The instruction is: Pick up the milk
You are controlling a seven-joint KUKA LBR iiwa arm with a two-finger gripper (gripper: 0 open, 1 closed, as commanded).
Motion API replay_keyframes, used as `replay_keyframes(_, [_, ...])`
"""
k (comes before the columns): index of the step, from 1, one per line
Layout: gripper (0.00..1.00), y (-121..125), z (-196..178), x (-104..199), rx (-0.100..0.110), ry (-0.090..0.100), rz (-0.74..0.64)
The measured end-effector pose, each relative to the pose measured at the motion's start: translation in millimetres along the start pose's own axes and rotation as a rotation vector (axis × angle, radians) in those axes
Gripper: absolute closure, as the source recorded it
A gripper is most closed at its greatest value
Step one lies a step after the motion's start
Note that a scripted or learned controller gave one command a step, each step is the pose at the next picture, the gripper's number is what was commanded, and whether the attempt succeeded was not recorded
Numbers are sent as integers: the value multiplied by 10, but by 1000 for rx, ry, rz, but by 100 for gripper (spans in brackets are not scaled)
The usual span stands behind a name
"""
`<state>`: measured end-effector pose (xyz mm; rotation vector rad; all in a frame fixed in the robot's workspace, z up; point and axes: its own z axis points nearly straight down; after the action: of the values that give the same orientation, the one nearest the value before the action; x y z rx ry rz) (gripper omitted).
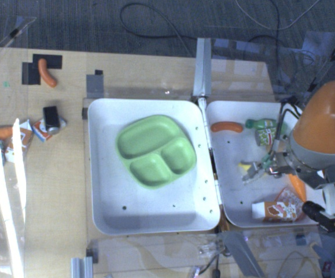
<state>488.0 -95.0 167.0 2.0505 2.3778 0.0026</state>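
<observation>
My gripper (258,170) hangs low in the right bin (232,210), fingers spread apart with nothing between them, just beside a small yellow piece (245,167). The milk (278,209), a carton lying flat, rests near the bin's front edge. A green bottle (264,130) and a sausage (227,127) lie toward the back. The left bin (106,213) holds a green divided plate (155,150).
</observation>
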Motion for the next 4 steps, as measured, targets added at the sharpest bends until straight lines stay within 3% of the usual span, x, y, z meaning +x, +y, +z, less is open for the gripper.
replay_keyframes(1, [0,-91,-193,-676,-3,-2,-51])
replay_keyframes(2, [0,-60,-435,-552,-2,-1,92])
replay_keyframes(3, [0,-7,731,-51,-1,0,55])
replay_keyframes(4, [0,-93,-1078,-726,-4,-3,-266])
